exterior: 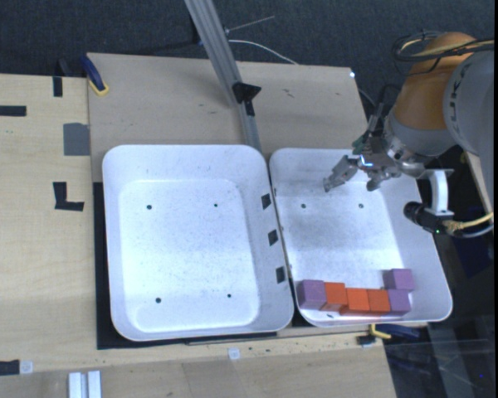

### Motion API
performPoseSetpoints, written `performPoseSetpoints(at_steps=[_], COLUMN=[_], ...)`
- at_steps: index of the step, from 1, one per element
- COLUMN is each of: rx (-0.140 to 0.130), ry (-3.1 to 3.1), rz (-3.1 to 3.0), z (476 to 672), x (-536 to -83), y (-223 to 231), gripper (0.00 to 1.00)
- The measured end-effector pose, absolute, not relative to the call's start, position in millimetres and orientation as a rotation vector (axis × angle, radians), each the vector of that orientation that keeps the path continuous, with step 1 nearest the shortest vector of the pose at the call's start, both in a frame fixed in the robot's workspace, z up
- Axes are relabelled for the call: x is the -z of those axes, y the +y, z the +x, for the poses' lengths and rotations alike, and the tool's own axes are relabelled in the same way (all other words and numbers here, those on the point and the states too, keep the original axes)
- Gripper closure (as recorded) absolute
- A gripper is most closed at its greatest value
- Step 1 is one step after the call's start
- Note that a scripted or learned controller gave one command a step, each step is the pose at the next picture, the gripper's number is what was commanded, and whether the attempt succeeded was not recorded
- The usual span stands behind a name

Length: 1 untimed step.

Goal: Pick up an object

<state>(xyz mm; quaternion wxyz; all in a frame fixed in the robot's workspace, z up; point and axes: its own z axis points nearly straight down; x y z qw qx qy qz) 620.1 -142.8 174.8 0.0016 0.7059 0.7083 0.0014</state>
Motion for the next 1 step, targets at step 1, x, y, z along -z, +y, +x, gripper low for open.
performPoseSetpoints(at_steps=[1], rx=[0.009], ry=[2.223], rz=[2.227], z=[590.4], x=[-87.2], y=[-169.7], gripper=[0.0])
